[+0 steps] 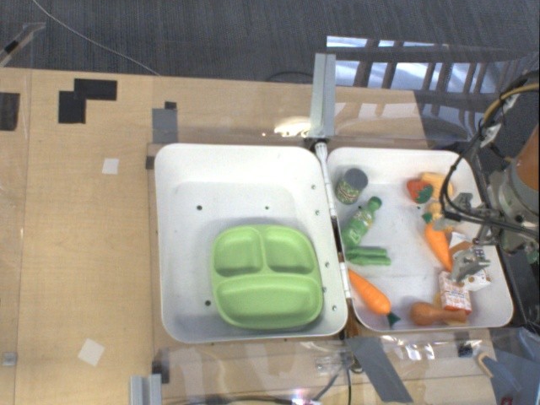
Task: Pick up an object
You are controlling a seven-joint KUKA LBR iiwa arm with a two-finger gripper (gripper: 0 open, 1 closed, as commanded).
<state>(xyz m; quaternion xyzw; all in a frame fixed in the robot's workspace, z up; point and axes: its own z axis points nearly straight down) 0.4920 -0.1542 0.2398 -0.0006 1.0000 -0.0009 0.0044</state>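
1. i judged the reach was under way: the gripper (467, 268) hung low over the right bin (403, 160), near its right wall.
2. candidates lay right there: a small carton (456, 294) just below it, a carrot (437, 245) to its left, a brown piece (437, 314) at the front.
3. next move, i reckoned: settle on one, descend squarely, close.
4. i couldn't tell the gripper's state; cables and glare muddled it.
5. the arm (516, 184) was cut off at the frame edge.
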